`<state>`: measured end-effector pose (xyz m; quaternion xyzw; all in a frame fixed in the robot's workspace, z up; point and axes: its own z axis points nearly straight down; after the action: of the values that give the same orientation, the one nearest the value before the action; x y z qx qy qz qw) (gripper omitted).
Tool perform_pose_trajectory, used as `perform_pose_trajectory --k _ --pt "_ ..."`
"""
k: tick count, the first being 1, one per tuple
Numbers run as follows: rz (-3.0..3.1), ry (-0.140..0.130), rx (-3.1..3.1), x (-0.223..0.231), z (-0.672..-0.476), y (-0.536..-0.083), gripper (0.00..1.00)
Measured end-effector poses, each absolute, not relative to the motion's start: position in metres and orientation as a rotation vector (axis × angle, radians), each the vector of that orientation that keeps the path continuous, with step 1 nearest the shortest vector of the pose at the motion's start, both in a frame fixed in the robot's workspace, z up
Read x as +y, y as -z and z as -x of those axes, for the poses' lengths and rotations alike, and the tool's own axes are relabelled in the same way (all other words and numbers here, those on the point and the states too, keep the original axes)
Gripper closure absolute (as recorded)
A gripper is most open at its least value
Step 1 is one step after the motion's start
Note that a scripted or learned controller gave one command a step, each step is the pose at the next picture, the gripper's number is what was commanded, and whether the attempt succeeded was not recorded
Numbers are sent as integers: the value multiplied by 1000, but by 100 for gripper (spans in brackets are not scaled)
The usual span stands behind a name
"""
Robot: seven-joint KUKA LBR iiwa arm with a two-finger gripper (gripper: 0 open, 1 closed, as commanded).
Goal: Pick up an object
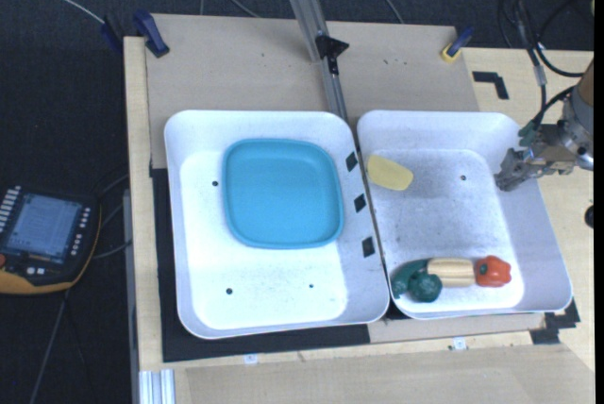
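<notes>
You have two white bins on the table [236, 43], one blue plate [283, 193] in the left bin [189, 204], four objects in the right bin [538, 232]: one yellow piece [390, 173], one green piece [417, 283], one tan roll [451, 272], one red pepper [492, 271], end effector [521, 164] over its right rim, open or closed you cannot tell.

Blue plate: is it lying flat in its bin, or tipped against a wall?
Flat. The blue plate lies face up on the floor of the left bin, its whole rim visible and level.
</notes>
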<state>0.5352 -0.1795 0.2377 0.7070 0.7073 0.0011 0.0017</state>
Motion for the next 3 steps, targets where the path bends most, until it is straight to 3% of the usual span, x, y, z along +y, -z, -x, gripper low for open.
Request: perform_pose_trajectory --k 1,3 --pt "-2217 -2 2227 -134 -564 -239 100" --pt "-2216 -1 2228 -19 -591 -231 100"
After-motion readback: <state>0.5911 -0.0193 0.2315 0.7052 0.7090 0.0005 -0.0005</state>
